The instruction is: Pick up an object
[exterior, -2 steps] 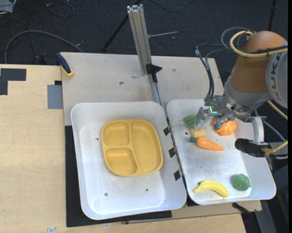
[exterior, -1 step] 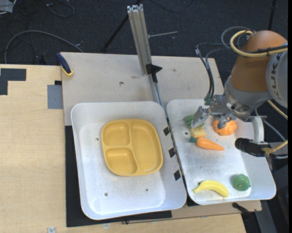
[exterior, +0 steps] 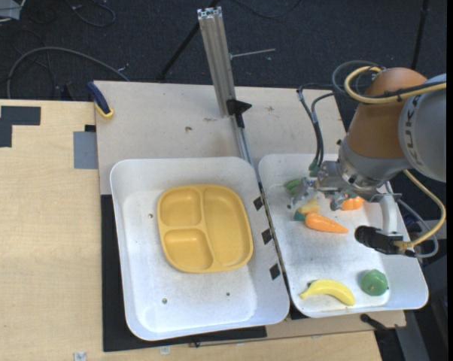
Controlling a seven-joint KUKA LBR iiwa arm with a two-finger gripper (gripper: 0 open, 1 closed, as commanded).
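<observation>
Carrot [exterior: 326, 223] lies just below the gripper [exterior: 326, 192] in the right bin [exterior: 407, 295] | gripper state: cannot tell | your risk: crowding neighbours (one orange, one green) could spoil the grasp.

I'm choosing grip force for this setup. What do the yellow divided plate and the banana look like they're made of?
Divided plate: probably moulded plastic, matte, with uniform yellow colour and soft rounded compartment ridges. Banana: likely a plastic toy, smooth and evenly bright yellow without bruises, though the view leaves it open.
</observation>
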